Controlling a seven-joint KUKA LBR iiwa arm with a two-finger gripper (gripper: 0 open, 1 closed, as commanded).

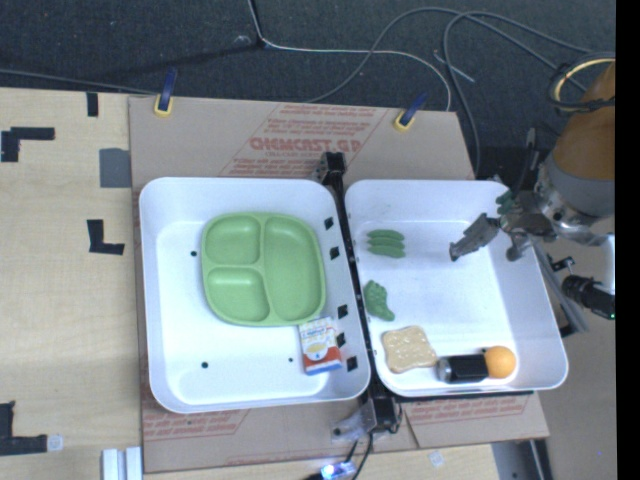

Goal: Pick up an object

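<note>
Camera view: gripper (pixel 487 236) open over right bin (pixel 450 288), nothing held; toast slice (pixel 409 349) likely light, stiff, best pinched across edges.

Printed in red on the cardboard sheet (pixel 300 138) under the bins: "CHEMCAST GP", upside-down-slanted, smaller lines unreadable. Small carton (pixel 320 347) carrying a picture label, its text too small to read.

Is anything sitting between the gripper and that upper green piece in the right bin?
Nothing visible does. The gripper hovers over the right side of the right bin, and bare white floor lies between it and the upper green piece. The other green piece and the toast lie nearer the camera, off that line.
</note>
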